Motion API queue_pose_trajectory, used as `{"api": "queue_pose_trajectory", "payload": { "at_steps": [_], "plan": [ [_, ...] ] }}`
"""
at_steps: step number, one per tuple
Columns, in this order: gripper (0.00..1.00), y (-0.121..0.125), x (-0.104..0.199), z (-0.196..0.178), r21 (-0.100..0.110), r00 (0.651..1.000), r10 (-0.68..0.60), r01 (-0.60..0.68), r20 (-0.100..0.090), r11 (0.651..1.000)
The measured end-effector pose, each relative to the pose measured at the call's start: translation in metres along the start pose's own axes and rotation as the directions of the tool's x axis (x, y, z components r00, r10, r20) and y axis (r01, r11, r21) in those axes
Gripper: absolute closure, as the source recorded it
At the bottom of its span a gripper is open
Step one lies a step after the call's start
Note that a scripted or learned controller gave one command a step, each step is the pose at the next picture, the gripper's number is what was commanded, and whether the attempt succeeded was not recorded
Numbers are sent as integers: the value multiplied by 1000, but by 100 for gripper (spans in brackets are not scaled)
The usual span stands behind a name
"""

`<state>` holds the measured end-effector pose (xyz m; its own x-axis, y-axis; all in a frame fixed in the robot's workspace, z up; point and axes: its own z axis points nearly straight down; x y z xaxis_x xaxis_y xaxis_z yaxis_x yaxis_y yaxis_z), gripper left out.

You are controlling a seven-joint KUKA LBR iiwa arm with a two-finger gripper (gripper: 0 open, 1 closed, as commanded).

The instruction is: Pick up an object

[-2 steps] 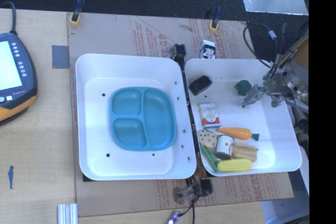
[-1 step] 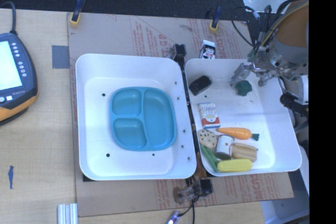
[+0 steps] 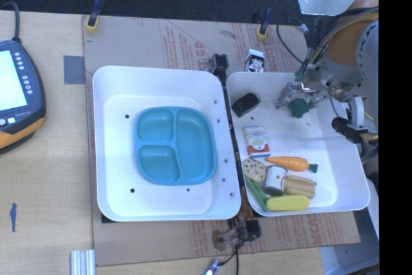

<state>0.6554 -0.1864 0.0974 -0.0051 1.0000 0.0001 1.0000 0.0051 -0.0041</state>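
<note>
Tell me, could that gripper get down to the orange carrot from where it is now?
Probably yes. The gripper hangs over the far end of the right bin, and the carrot lies on top of the toy food nearer the front. Nothing covers it, though the corn and other pieces crowd in close.

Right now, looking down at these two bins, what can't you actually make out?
- Gripper, camera view: too small and blurred to judge its grip on the dark green object.
- Arm: cut off by the right edge.
- Small carton: label too small to read.
- Green vegetable: partly under neighbouring toys.
</note>
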Motion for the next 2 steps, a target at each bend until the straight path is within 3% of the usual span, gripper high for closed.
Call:
{"api": "queue_pose_trajectory", "payload": {
  "at_steps": [1,2],
  "plan": [
    [0,1,-18,6,-4,1000,3,-3,1,1000],
    [0,1,30,6,0,1000,0,0,-1,1000]
  ]
}}
